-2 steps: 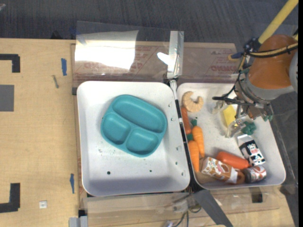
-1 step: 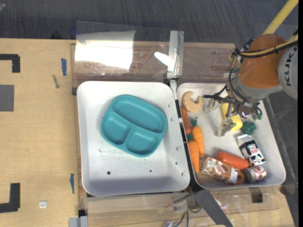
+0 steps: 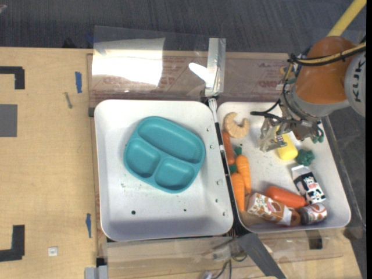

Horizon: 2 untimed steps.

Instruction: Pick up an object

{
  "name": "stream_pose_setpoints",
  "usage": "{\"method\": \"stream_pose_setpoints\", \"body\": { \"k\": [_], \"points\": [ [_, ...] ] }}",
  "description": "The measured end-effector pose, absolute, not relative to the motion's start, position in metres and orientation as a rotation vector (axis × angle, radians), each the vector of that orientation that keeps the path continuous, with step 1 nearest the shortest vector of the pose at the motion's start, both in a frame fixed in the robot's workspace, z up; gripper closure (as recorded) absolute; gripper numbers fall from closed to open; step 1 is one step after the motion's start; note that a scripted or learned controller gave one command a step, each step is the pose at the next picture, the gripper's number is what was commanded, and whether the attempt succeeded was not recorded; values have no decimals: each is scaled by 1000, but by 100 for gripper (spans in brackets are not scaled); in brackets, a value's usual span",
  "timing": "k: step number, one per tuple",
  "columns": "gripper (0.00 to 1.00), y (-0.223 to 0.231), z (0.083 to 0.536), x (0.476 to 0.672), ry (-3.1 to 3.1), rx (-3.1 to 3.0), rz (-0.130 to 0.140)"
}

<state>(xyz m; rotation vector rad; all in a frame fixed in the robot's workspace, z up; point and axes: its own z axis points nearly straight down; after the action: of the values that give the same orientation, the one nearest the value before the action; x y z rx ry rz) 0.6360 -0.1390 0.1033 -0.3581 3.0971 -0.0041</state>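
Left white bin (image 3: 110,214) bearing a teal divided plate (image 3: 164,153), right white bin (image 3: 339,182) crowded with toy food, grey-and-orange arm (image 3: 323,74) reaching over it, gripper (image 3: 274,137) low with fingers spread, yellow block (image 3: 286,150) just beside them, ungrasped.

Partial black letters "KU" sit on the arm's grey casing (image 3: 360,83) at the right edge. Printing on the packets in the right bin (image 3: 340,173) is too small to read.
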Motion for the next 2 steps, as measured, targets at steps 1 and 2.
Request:
{"method": "stream_pose_setpoints", "body": {
  "k": [1,2],
  "points": [
    [100,-98,91,590,3060,-650,-10],
    [100,-146,204,645,3074,-564,-10]
  ]
}}
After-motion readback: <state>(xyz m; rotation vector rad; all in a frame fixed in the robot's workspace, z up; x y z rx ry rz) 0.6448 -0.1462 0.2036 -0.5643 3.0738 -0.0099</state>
